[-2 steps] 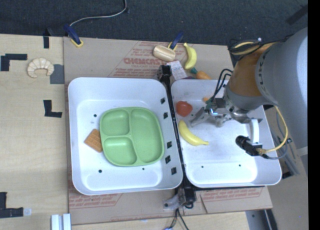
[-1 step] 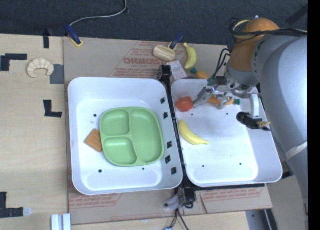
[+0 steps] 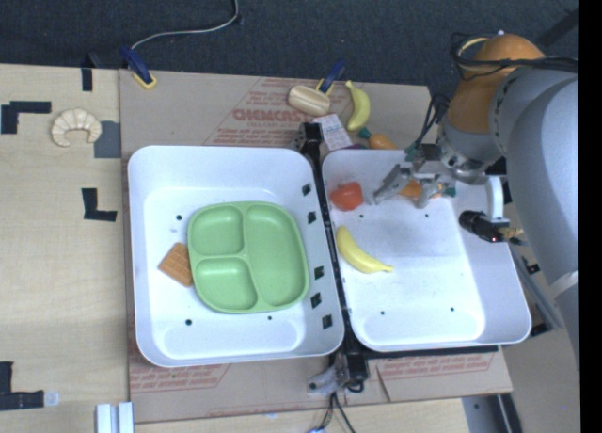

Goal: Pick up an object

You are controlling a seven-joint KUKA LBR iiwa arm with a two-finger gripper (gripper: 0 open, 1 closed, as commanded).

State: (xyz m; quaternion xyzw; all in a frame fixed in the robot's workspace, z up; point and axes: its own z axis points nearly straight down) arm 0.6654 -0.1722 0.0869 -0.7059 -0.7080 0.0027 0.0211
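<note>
I see the gripper (image 3: 406,186), fingers apart, low at the right bin's (image 3: 489,323) upper edge beside an orange piece (image 3: 412,190); nothing lifted yet.

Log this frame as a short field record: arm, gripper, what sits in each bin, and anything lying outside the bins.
arm: enters from the view's right, over the right bin
gripper: gripper low over the right bin's upper part, by a small orange object; grasp unclear
right bin: red tomato-like item, yellow banana
left bin: left bin holds green divided plate, tan cracker-like piece at its left edge
outside bins: croissant on the bench, second banana and bread roll behind the bins
</note>
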